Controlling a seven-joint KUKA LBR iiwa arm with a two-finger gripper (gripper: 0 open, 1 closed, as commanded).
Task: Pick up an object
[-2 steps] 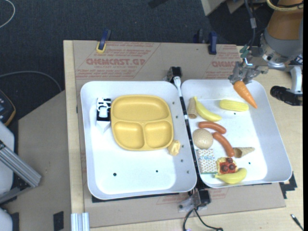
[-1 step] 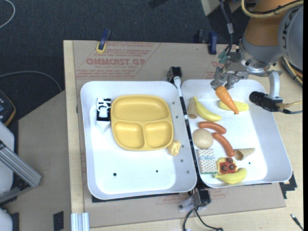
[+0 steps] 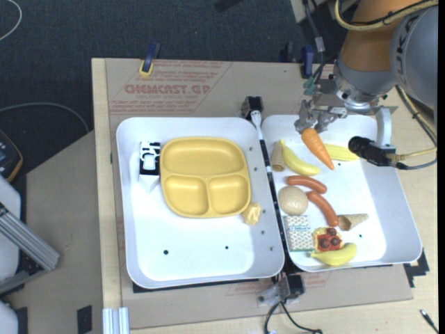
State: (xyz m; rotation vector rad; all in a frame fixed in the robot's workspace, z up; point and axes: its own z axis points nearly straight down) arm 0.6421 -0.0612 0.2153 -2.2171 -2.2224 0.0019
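My gripper [image 3: 311, 122] hangs over the far part of the right bin [image 3: 389, 207]. An orange carrot [image 3: 315, 145] slants down from it, its thick end pinched between the fingers and its tip pointing to the right and toward the bin's front. Just below the carrot lie a yellow banana [image 3: 299, 161] and another yellow piece [image 3: 341, 152]. Two sausages [image 3: 306, 183] [image 3: 324, 208] and a round beige bun [image 3: 293, 200] lie mid-bin.
The right bin's front holds a cone [image 3: 352, 220], a cracker packet [image 3: 299, 232], a pizza slice [image 3: 327, 239] and a banana [image 3: 334, 256]. The left bin [image 3: 188, 256] holds a yellow divided plate [image 3: 205, 175], a black-and-white item [image 3: 148, 158] and a pale yellow piece [image 3: 251, 215].
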